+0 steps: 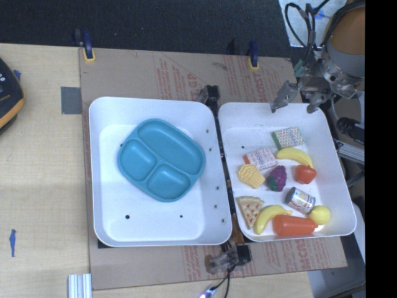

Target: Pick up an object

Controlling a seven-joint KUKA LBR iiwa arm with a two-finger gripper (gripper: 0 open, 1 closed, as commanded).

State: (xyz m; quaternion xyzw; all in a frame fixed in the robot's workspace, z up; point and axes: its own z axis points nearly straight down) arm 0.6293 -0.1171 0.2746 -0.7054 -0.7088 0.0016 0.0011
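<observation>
My gripper (299,100) hangs over the far edge of the right bin (248,120), fingers spread apart with nothing between them. Below it, toy food lies in the bin's near right part: a patterned packet (288,136), a yellow banana (295,156), a red tomato (305,174), a white and red box (260,158), a yellow corn piece (251,176), a purple grape cluster (277,178), a small can (301,199), a pizza slice (249,210), a second banana (269,216), an orange carrot (293,226) and a lemon (320,215).
The left bin (102,166) holds a blue divided plate (161,159). Both bins rest on a brown cardboard sheet clamped to the wooden bench. A yellow and black device (8,99) sits at the left edge. Cables run near the arm at the upper right.
</observation>
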